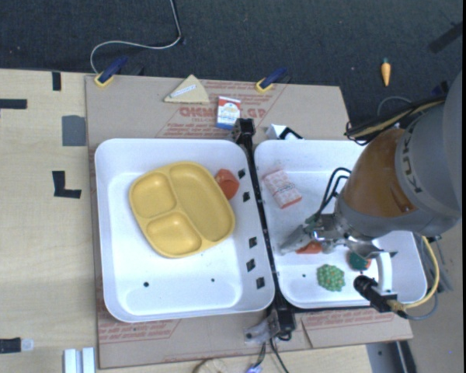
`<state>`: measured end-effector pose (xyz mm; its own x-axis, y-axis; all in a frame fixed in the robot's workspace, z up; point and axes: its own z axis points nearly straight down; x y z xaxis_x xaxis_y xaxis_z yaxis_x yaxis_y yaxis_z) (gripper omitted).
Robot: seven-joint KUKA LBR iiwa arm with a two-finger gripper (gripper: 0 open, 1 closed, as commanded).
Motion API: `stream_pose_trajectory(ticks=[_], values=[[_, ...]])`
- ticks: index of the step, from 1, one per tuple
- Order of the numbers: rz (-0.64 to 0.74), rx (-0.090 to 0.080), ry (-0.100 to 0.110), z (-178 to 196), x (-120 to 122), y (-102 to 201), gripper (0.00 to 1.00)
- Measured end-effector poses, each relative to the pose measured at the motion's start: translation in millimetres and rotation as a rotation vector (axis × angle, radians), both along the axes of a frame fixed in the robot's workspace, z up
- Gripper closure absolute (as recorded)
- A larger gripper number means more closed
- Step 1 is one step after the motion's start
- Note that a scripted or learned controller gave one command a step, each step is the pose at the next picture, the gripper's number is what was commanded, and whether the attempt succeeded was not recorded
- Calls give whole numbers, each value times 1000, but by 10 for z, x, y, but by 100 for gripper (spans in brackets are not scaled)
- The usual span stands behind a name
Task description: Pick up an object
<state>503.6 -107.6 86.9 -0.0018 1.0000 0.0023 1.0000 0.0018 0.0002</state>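
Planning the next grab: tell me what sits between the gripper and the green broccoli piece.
Nothing visible does. The gripper hovers in the right bin beside an orange piece; the broccoli lies just below-right, bare floor between.

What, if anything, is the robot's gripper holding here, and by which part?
It cannot be told. The gripper sits low in the right bin at a small orange-red object, but the view doesn't settle whether that object is gripped.

My cardboard sheet (210, 115) lies on a pale wooden bench (31, 231) marked with dark shapes; beyond the cardboard, dark carpet (295, 22) carries a white cable (171, 22).
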Motion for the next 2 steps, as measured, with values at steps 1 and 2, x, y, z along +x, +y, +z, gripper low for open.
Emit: stream_pose_trajectory(ticks=[1,2], values=[[-1,-4,-2,95,2,-13,100],[1,-2,-1,978,692,505,100]])
